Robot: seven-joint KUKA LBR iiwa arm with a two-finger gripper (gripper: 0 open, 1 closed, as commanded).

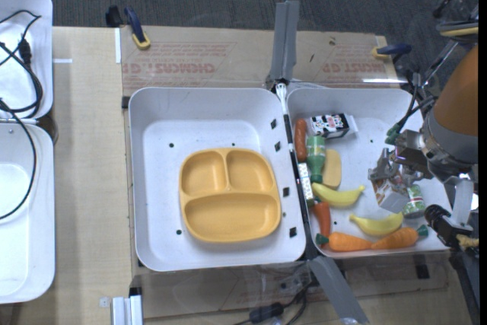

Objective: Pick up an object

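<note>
A yellow-orange divided plate point(229, 194) sits in a white bin point(152, 133); the neighbouring white bin point(365, 106) shows two yellow bananas point(338, 195), orange carrots point(373, 241), a green bottle point(315, 157) and a black-and-white carton point(330, 124) beneath the grey, orange-banded arm point(460, 110).

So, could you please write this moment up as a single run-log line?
gripper: low in right white bin, fingers hidden | nearest: small crumpled grey carton | yellow plastic banana: lying free | yellow divided tray: left bin

Arm point(460, 103) cut off at right edge, gripper point(396, 177) fingers perhaps hidden
</note>
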